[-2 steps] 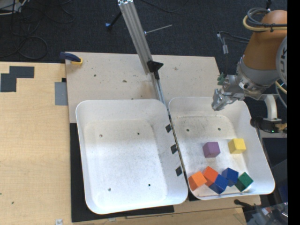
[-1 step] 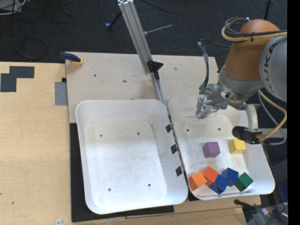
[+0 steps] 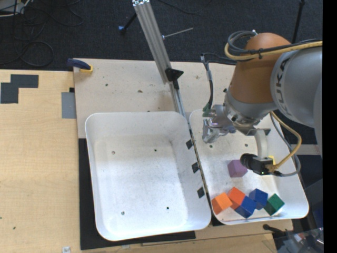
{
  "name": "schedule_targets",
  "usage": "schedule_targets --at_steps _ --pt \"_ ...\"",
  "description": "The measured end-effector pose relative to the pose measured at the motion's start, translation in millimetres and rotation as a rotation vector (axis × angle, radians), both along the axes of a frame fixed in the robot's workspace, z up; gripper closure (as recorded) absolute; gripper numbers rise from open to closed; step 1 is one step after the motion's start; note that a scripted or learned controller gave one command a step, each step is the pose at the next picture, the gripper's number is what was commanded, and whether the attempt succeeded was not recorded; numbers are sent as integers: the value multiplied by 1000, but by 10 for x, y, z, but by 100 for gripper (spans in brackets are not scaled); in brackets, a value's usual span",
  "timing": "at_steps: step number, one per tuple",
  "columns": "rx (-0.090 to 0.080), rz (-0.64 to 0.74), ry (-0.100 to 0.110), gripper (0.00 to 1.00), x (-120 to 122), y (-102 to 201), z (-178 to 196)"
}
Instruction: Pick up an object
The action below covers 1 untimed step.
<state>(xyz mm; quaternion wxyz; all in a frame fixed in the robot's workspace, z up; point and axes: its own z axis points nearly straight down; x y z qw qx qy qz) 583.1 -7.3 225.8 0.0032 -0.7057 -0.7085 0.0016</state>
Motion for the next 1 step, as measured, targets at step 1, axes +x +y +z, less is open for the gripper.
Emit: schedule_targets --at_steps 1 --pt "0 0 -1 100 -137 542 -85"
